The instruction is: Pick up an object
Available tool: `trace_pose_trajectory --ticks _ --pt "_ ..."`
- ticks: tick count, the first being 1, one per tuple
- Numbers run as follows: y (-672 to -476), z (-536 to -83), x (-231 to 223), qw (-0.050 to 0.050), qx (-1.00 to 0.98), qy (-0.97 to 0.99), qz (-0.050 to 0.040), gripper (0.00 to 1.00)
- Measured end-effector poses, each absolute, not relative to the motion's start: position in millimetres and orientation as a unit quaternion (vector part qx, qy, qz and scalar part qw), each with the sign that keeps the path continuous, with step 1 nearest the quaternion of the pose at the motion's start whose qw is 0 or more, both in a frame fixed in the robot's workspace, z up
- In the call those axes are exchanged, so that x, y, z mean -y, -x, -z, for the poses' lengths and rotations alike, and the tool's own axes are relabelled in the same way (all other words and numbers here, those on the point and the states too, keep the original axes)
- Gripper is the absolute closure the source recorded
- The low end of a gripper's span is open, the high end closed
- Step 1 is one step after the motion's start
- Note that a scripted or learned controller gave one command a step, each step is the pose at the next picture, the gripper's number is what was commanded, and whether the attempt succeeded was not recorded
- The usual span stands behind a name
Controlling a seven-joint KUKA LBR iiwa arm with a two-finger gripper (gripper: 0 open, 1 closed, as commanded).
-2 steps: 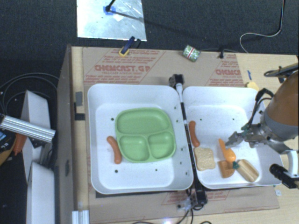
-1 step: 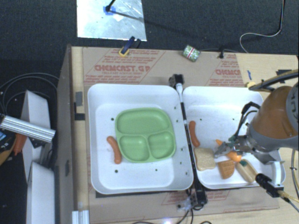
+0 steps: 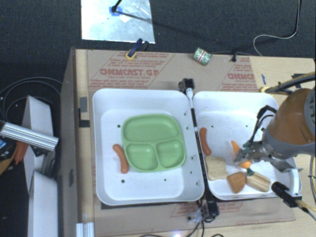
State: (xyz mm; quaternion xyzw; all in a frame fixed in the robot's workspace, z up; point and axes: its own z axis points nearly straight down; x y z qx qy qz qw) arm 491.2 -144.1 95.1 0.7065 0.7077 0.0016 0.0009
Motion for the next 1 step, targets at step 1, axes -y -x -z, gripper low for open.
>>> trace_pose_trajectory --ticks 1 --pt "-517.3 -185.2 74.8 0.001 -0.709 -0.705 -0.0019 1.00"
